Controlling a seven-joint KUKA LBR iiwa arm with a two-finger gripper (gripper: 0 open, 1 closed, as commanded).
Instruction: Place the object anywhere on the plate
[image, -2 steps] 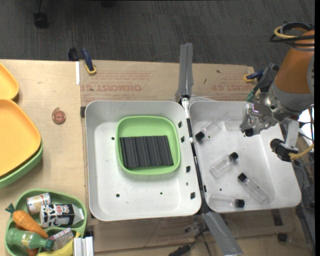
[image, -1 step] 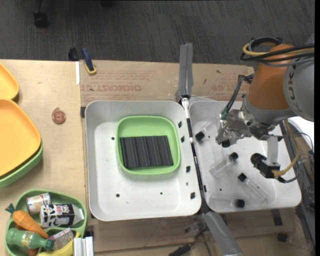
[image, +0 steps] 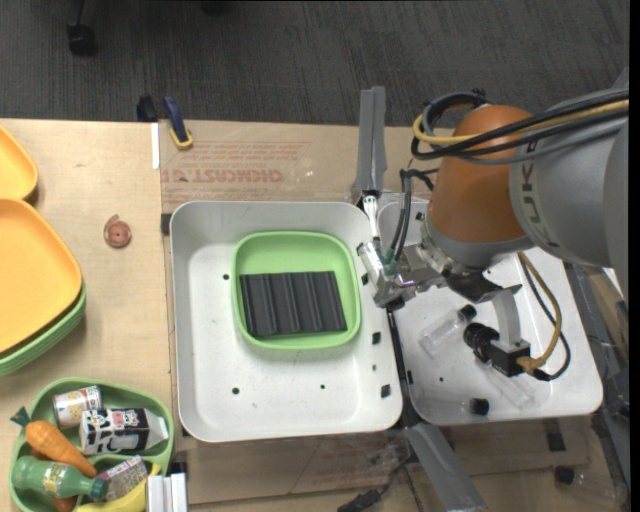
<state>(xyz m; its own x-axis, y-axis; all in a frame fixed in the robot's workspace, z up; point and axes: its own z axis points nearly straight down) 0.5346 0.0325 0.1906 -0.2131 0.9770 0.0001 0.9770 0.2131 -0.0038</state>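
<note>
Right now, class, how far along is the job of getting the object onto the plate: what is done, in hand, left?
Done, by the look of it: the dark ribbed slab lies flat inside the green plate in the left bin. In hand: the arm hangs over the right bin, apart from the slab. Left: probably nothing.

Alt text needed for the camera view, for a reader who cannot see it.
A green plate holding a dark ridged slab sits in the left white bin, while the grey-and-orange arm hangs over the right bin. Yellow plates and a bowl of toy food lie at left.
</note>
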